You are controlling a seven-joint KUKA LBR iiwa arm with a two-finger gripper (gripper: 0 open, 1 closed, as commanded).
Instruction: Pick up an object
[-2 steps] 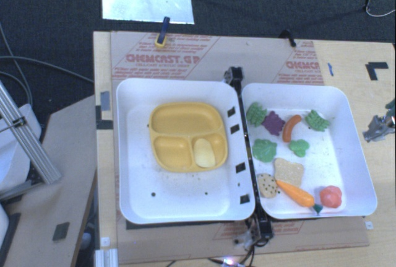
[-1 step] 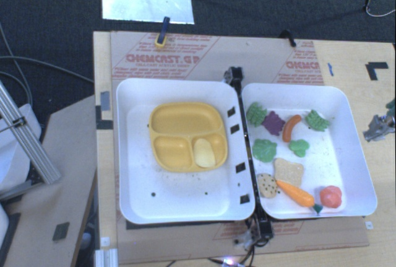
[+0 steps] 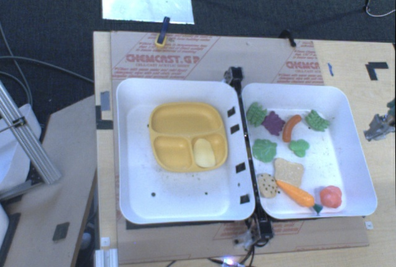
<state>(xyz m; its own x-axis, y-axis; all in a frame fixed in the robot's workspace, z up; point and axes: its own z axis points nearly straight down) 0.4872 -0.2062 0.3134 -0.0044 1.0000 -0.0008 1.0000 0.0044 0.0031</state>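
Note:
The right bin [image 3: 352,135] holds several toy foods: a purple grape bunch [image 3: 273,122], an orange-red sausage [image 3: 291,127], green leafy pieces [image 3: 256,113] [image 3: 317,120] [image 3: 265,150] [image 3: 299,147], a toast slice [image 3: 289,171], a speckled cookie [image 3: 266,185], a carrot [image 3: 295,193] and a red tomato [image 3: 331,196]. My gripper [image 3: 378,128] shows as a small grey shape at the right edge, outside the right bin's right wall and apart from all the objects.
The left bin [image 3: 133,185] holds a yellow divided tray [image 3: 185,120] with a pale yellow piece [image 3: 205,153] in its lower right compartment. A black clip strip [image 3: 238,135] runs between the bins. A metal frame [image 3: 25,135] stands at the left.

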